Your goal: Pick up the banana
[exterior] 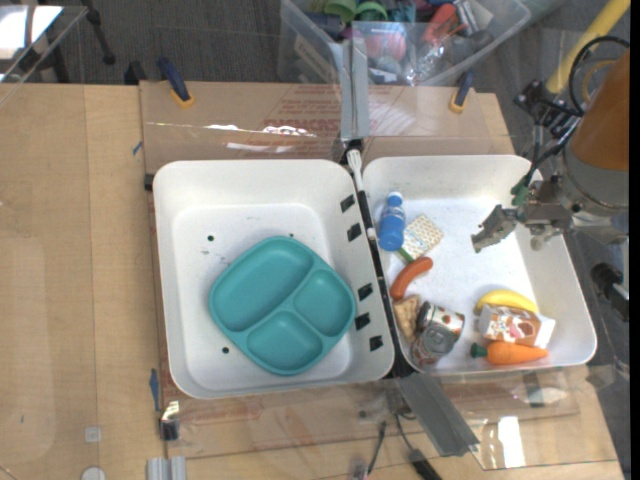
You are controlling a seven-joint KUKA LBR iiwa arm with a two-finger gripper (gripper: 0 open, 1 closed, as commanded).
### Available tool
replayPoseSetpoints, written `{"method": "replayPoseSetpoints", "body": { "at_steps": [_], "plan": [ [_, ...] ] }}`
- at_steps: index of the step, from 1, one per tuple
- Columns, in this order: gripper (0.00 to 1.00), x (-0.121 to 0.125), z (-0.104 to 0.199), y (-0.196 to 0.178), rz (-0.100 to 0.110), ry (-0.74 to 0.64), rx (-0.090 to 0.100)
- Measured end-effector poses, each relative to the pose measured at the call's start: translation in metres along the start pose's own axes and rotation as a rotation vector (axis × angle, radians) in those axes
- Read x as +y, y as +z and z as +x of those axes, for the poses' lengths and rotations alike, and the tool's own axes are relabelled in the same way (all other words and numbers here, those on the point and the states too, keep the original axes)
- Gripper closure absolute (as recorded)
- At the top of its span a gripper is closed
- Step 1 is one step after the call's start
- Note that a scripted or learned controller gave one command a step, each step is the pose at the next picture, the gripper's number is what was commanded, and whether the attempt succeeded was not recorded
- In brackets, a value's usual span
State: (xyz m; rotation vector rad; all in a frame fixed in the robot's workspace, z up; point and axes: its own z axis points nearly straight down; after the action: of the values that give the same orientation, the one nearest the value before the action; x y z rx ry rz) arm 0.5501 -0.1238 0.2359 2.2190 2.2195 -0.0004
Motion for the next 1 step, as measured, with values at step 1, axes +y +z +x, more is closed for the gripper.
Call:
{"method": "replayPoseSetpoints", "body": {
  "at_steps": [1],
  "plan": [
    [0.00,-0.0255,-0.0709,0.0573,0.006,-0.089,0.004]
  ]
}}
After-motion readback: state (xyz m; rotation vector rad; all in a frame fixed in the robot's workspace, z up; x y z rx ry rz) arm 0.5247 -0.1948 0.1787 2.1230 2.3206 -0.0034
